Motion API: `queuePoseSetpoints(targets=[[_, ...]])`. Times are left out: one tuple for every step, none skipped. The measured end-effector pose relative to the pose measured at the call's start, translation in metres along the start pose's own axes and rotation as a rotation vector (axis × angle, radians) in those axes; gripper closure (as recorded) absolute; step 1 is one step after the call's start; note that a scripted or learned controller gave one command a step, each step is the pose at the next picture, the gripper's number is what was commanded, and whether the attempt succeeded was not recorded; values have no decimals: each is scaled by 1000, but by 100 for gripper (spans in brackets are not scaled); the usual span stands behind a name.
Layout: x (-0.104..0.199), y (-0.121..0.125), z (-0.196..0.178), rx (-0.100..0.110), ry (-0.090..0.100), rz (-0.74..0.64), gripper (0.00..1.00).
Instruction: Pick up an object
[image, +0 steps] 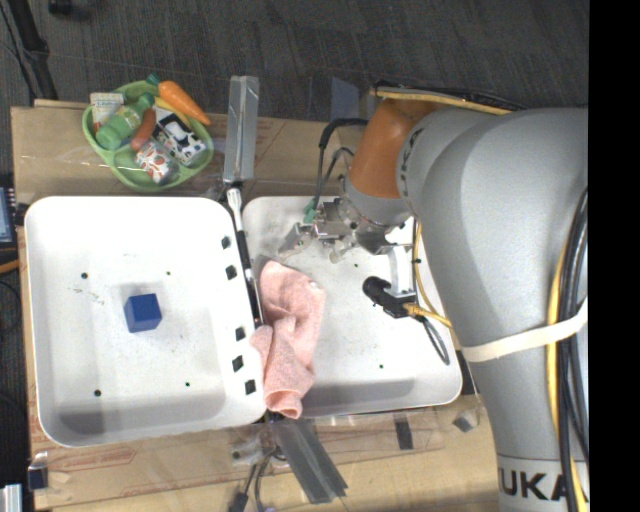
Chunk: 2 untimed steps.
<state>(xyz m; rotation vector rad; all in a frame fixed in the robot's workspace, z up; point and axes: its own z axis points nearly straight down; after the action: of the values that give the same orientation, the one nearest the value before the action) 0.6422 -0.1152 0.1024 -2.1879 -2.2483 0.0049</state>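
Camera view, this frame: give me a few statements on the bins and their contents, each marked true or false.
1. The blue cube lies in the left bin. True.
2. The pink cloth lies in the left bin. False: it lies at the left side of the right bin.
3. The gripper is over the right bin. True.
4. The green bowl sits inside the right bin. False: it is on the bench above the left bin.
5. The cube rests on the cloth. False: they are apart, in different bins.
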Motion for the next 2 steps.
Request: queuePoseSetpoints(targets=[[-20,-35,-2,2,1,-55,0],[4,-81,13,1,1,-146,0]])
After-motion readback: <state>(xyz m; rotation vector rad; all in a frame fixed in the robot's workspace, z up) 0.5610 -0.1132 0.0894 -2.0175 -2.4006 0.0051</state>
